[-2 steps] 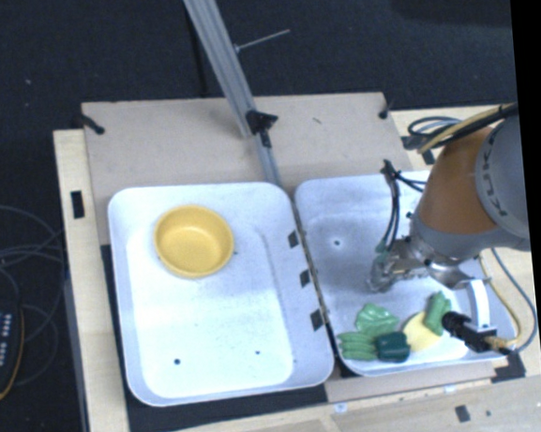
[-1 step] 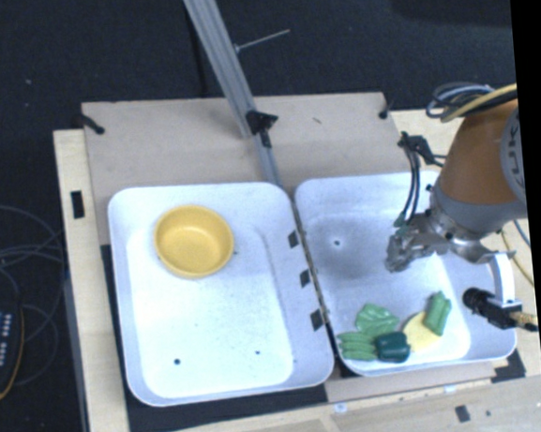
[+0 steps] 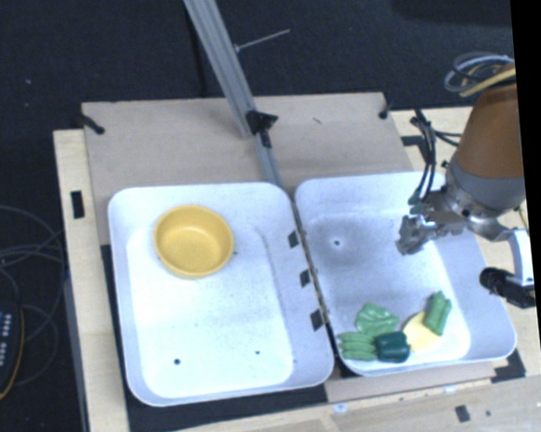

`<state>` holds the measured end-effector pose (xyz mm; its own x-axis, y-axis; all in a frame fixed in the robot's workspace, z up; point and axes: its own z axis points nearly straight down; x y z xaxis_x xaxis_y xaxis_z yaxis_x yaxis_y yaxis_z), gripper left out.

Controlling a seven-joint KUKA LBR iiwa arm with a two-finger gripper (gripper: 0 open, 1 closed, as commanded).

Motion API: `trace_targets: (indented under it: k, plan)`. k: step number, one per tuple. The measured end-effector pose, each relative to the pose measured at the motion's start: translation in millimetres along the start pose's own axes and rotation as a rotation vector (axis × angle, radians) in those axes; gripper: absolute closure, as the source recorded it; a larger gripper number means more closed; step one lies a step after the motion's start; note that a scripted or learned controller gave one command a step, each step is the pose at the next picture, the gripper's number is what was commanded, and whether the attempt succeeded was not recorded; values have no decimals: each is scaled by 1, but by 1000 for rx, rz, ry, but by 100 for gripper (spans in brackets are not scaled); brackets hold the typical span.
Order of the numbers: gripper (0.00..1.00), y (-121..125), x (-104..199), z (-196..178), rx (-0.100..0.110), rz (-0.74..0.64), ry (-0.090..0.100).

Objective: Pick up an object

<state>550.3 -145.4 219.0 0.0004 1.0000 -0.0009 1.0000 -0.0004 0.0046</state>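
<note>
Gripper [image 3: 412, 237] hangs over the upper-right part of the right bin [image 3: 363, 202], off the grey wrist with the orange band behind it; from this slant I cannot tell its state or that anything is in it, nothing visible under it but bare bin floor. Key relation: the graspable stuff lies toward the near edge of the same bin, below the gripper in the view and slightly left to level with it, well apart from it, so the move would likely be a travel toward the bench front, then a descent. Cluster there: a green leafy piece [image 3: 374, 318], lumpy and irregular; a light green pod [image 3: 357, 346] lying roughly flat along the bin's front wall; a dark teal block [image 3: 391, 346], smooth and compact, touching the pod; a yellow piece [image 3: 419, 330] beside it; a green oblong [image 3: 437, 312] tilted, long axis running up-right to down-left, resting against the yellow. All look like smooth plastic toy food, crowded together, so a clean single grasp looks tricky. Left bin [image 3: 217, 356] holds a yellow bowl [image 3: 194, 241], round, glossy, upright, far from the gripper.
</note>
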Motion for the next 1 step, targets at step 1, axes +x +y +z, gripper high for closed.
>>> trace_targets:
  k: [1]
  plan:
    - [100,1,-1,-53,-1,0,0]
